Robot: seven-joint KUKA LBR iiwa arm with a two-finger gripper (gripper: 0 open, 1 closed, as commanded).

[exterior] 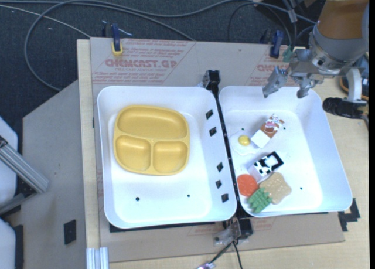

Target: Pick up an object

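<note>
You've got the gripper (288, 86) up over the far rim of the right bin (328, 145), w/ its two fingers spread apart and nothing between them; the left finger (271, 85) and the other one both point down toward the bin's back edge. The arm (340, 21) comes in from top right, orange band above the grey wrist. Objects all sit in the right bin, well apart from the gripper: a small red-and-white item (272, 125) nearest to it, approx mid-bin, w/ a white block (259, 139) just beside it and a little yellow piece (244, 140) touching or nearly touching that block's left side. Closer to the near edge you'll see a black-and-white patterned item (268, 163), then a tan cracker-like piece (276, 188), a red-orange round thing (247, 184) and a green leafy piece (259, 201), those last three bunched together by the front-left corner. Left bin (117, 191) holds a yellow divided tray (152, 139), three compartments, sitting toward the bin's far-left part. A row of black clips (215, 145) runs along the seam between the bins.
</note>
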